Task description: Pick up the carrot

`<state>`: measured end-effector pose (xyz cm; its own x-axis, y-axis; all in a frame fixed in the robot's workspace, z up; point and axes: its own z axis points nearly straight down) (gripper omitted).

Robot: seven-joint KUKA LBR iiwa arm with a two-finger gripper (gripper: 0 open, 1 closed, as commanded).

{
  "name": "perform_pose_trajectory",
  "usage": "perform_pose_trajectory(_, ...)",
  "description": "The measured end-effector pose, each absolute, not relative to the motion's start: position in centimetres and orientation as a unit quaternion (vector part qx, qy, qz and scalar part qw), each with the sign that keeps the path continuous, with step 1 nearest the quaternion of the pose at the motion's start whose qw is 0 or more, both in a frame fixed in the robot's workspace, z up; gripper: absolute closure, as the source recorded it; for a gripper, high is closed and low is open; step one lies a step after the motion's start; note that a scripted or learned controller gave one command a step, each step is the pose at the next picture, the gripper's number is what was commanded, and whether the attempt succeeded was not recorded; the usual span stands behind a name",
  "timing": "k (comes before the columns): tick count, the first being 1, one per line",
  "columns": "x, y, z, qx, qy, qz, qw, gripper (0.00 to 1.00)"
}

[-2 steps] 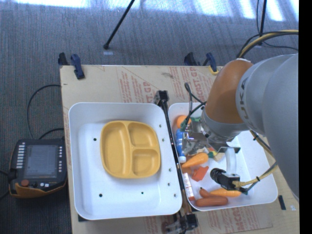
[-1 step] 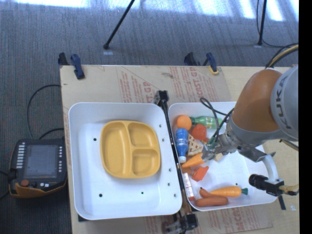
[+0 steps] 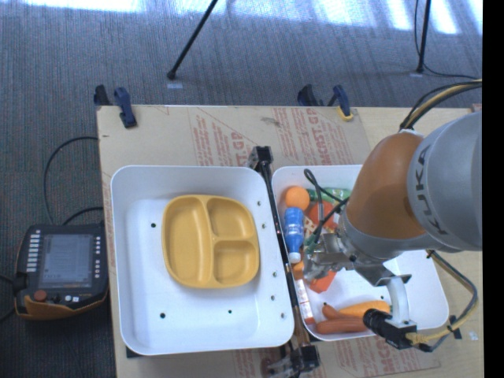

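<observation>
Orange and tapered, the carrot lies on its side near the front wall of the right bin, pointing roughly left to right. Just in front of it, touching or nearly so, lies a redder, sausage-like piece. I would call this the approach step: the carrot sits on the bin floor with nothing gripping it.

Left of the carrot and a little further back, the hand hangs low over the middle of the right bin, above a red-orange item whose identity I cannot make out. The metal parts are jumbled from this angle, so I cannot tell whether the hand is wide or narrow, or whether anything is in it. As I judge it, the next move calls for shifting the hand toward the front of the bin, lining it across the carrot's narrow width, and coming down without catching the sausage-like piece beside it.

Further back in the same bin I count one orange ball, one blue bottle with a white cap, and something green partly hidden by the arm.

Counting outward: one carrot, one arm, two white bins. The left bin holds one yellow divided plate with three compartments. Both bins sit on the bench, with blue clamps at its far edge. One pendant rests on the carpet to the left.
</observation>
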<state>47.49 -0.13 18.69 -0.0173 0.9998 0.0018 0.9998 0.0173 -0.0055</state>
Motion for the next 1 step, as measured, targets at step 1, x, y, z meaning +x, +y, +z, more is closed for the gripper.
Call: perform_pose_trajectory(1,48.98,3.02,18.69,-0.732,-0.681,0.0013,0.002,1.00)
